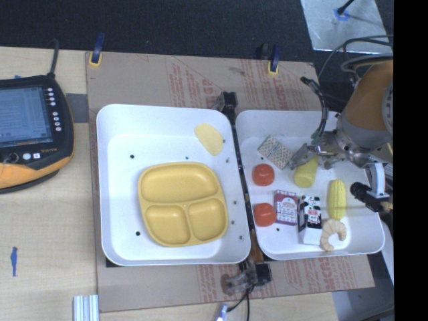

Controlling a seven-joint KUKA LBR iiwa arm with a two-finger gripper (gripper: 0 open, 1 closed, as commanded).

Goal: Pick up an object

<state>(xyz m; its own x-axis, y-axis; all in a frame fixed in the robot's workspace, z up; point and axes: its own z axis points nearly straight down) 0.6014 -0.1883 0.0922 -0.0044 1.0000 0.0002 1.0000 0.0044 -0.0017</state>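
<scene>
My end effector (313, 154) sits low over the right bin (374, 246), in its upper right part, with the grey arm and orange band (369, 99) coming in from the right edge. I can see metal parts of it spread beside a small yellow cup-like piece (305, 173), but I cannot tell how far it is open, nor whether it has hold of anything. The yellow piece lies just below it, touching or nearly so.

The right bin carries the pickable things: a patterned green-and-white packet (275, 152) to the upper left, two red-orange round pieces (263, 174) and (265, 214) along the left side, a small red carton (286, 208), a black-and-white cow-print carton (310, 221) just beside it, an ear of corn (336, 199) standing lengthwise to the right, and a pale shrimp-shaped piece (334, 233) near the lower rim.

The left bin (110, 179) holds a yellow three-compartment plate (182, 202) and a pale yellow oval piece (209, 138) near its upper right corner. On the desk (47, 246) to the far left I see a control pendant (30, 129) with a lit screen.
</scene>
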